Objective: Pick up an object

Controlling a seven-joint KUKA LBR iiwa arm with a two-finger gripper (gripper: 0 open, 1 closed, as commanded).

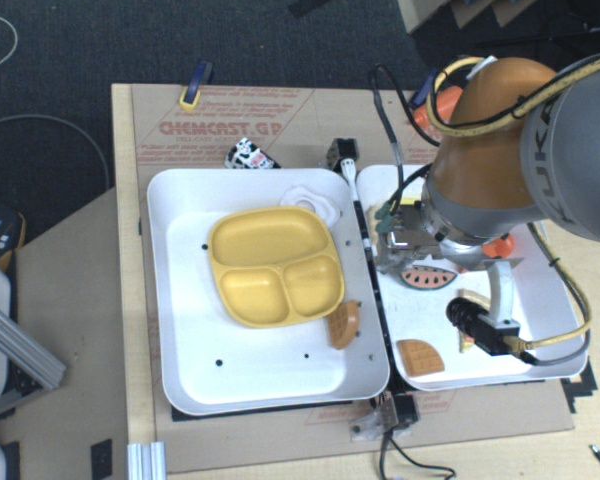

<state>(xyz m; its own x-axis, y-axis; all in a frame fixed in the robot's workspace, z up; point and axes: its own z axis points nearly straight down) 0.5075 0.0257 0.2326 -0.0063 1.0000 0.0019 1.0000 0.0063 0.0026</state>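
My gripper (398, 236) hangs under the arm's orange band, low over the left part of the right bin (550, 353). Just right of it lies a pink striped oval object (427, 277). A brown flat piece (420, 356) rests near that bin's front edge. A small orange object (498, 249) peeks out from under the arm. In the left bin (180, 298) lies a yellow divided plate (277, 265), with a brown chunk (344, 324) leaning near the bin's right wall. A pale clear item (315, 204) sits at the plate's far edge.
The arm's bulky wrist covers most of the right bin's far half, and a black fitting (480, 324) with cables hangs over its middle. A black-and-white object (250, 155) and a blue-yellow clamp (193, 86) lie on the board behind the left bin.
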